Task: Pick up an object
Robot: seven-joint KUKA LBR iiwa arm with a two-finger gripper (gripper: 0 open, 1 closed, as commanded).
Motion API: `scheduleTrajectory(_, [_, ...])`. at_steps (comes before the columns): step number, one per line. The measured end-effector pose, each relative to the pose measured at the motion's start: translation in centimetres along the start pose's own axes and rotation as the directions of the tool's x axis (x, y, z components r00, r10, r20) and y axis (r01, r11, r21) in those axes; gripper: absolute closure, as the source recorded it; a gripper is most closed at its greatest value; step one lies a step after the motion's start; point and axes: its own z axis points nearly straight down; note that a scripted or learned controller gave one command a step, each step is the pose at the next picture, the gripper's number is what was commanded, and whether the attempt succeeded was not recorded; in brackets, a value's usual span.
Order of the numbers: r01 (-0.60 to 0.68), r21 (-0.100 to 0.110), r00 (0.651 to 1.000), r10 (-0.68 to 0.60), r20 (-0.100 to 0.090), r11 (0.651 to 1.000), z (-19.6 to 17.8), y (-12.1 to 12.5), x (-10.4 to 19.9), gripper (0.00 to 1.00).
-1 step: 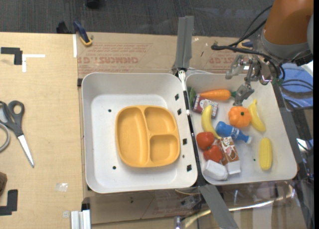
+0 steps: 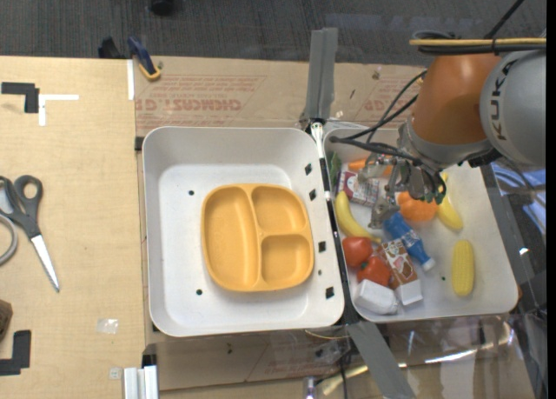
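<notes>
Wooden bench (image 2: 69,180) w/ two shallow white bins: left bin (image 2: 165,241) holds a yellow 3-compartment plastic tray (image 2: 257,237); right bin (image 2: 486,297) holds mixed toy food. Gripper (image 2: 395,202) hangs low over a yellow plastic banana (image 2: 350,218) & blue bottle (image 2: 408,239); can't tell its grip state.

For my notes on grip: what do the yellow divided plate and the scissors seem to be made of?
Divided plate: probably smooth moulded plastic, with an even yellow colour and soft rounded rims. Scissors: blades look like bare metal, thin and grey; the handles are probably grey plastic.
</notes>
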Motion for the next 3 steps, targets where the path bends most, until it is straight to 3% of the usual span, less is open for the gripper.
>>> scheduleTrajectory(1, [0.112,0.002,0.994,-0.112,0.005,0.994,-0.1,-4.4,3.4,0.00])
scheduleTrajectory(2, [0.039,0.002,0.999,-0.039,0.008,0.999,-0.2,-3.9,9.0,0.00])
scheduleTrajectory(3, [0.006,0.000,1.000,-0.006,0.006,1.000,-0.1,-0.2,3.6,0.00])
